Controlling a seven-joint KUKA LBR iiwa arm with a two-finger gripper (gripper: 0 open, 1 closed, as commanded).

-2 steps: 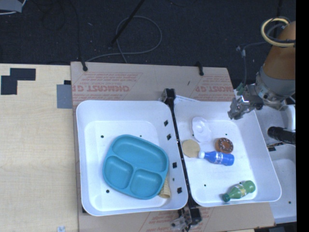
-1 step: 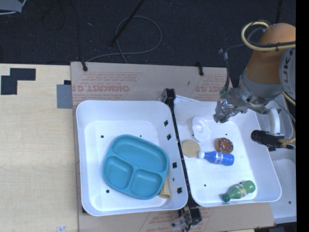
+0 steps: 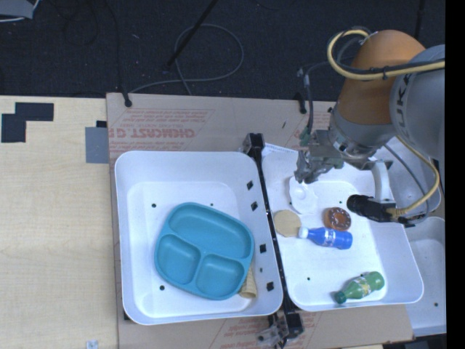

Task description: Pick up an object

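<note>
The gripper (image 3: 308, 174) is hovering low over the right bin (image 3: 407, 267), directly above a small white cup (image 3: 302, 195) near the bin's back-left corner; I cannot tell how it is set. It seems to be lining up a grasp, and the next move calls for closing squarely on the cup. The cup is looking pale, blending into the bin floor.

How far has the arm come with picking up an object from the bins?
Nothing looks lifted yet. The gripper hangs low over a small white object in the right white bin. A grasp cannot be confirmed. The blue bottle and green bottle lie untouched.
</note>
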